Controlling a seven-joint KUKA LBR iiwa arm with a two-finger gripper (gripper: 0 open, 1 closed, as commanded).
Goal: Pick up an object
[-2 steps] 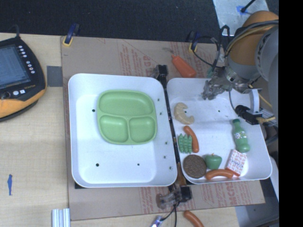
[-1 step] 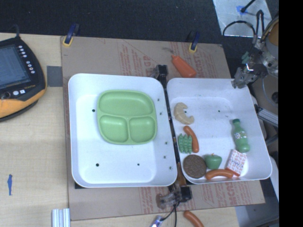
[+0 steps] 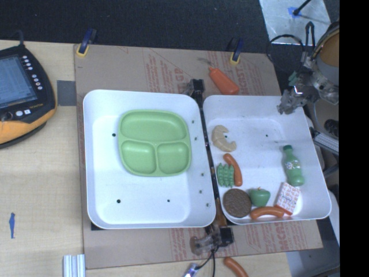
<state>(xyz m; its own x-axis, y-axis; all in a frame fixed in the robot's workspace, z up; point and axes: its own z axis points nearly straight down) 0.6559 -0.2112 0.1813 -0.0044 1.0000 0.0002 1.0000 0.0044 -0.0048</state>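
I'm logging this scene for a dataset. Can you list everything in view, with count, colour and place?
Bins: 2, white, side by side on bench.
Tray: 1, green, left bin.
Bottle: 1, green, right bin.
Sausages: 2, orange, right bin.
Cookie: 1, brown, right bin.
Croissant: 1, beige, right bin.
Packet: 1, red-white, right bin.
Carrot: 1, orange, behind bins.
Pendant: 1, orange-black, far left.
Clamps: 2, blue-yellow, board's back edge.
Gripper: 1, grey, right bin's far corner.

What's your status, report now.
Gripper at right bin's far right corner, nothing between fingers visible. Green bottle lying untouched in right bin. Nothing blocking it.
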